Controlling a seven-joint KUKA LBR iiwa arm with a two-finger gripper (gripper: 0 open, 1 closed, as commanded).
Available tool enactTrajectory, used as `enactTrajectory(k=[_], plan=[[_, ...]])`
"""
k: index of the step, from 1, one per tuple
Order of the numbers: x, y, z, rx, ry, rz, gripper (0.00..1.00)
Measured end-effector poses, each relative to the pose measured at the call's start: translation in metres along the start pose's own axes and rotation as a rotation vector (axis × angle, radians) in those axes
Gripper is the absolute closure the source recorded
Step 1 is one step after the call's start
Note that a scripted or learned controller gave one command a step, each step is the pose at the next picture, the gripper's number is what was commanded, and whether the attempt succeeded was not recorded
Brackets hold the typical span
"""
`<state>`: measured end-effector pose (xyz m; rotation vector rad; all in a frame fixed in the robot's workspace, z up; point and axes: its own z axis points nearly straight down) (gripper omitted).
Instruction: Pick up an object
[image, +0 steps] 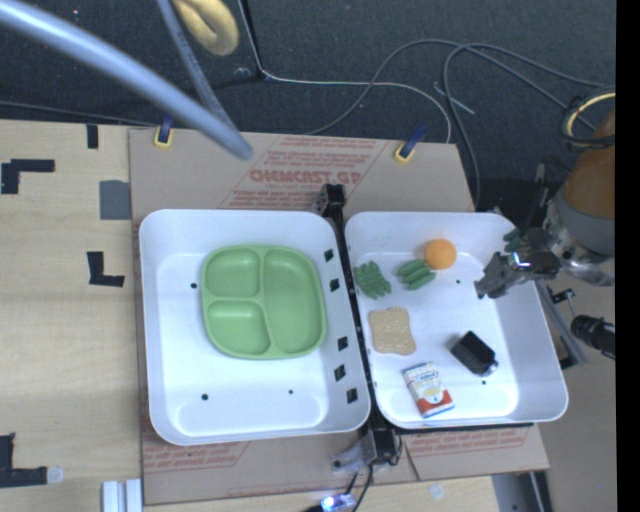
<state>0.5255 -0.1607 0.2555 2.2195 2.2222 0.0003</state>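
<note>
The right bin holds an orange ball, two green leafy pieces, a tan bread slice, a black block and a small red and white carton. My gripper hangs over the bin's right rim, to the right of the orange ball and above the black block. Its dark fingers point left and down, with nothing visible between them.
The left bin carries a green divided plate. A black clip strip joins the two bins. Cables lie on the dark cloth behind. A grey pole crosses the upper left.
</note>
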Motion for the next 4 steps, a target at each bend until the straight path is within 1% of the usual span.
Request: enactTrajectory(k=[1, 2, 3, 4], plan=[[0.051, 0.010, 0.017, 0.002, 0.001, -0.004, 1.00], [0.111, 0.024, 0.027, 0.003, 0.002, -0.006, 1.00], [0.154, 0.035, 0.032, 0.003, 0.001, -0.005, 1.00], [0.205, 0.051, 0.037, 0.002, 0.002, -0.006, 1.00]])
